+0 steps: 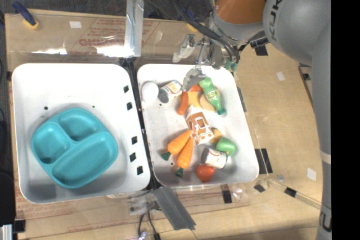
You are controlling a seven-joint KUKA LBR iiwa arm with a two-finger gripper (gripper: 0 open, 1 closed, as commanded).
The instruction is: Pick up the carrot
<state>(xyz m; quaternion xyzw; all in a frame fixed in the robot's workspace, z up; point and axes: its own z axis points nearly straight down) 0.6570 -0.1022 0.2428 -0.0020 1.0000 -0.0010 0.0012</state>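
Arm reaches in from the right; the claw (194, 73) hangs over the far edge of the right bin (147, 137), just above the far end of the pile of toy food. Cannot tell from this angle how far the claw is open, nor whether it has hold of anything.

Right bin contents: two carrots. Carrot A (179, 144) lies near the bin's middle-near part, slanted, green stub toward the near left. Carrot B (183, 158) lies just beside it on the near side, touching or almost touching it. Both are well apart from the claw. An orange-and-white carton (197, 123) lies just to the far right of them. A green bottle (211, 95) lies tilted near the far right corner, close to the claw. A red tomato-like piece (205, 172) sits at the near edge. A small white can (170, 90) lies at the far left part of the bin.

Left bin (22, 121): a teal divided plate (73, 146), near-left part.

Desk (281, 121) is pale wood.
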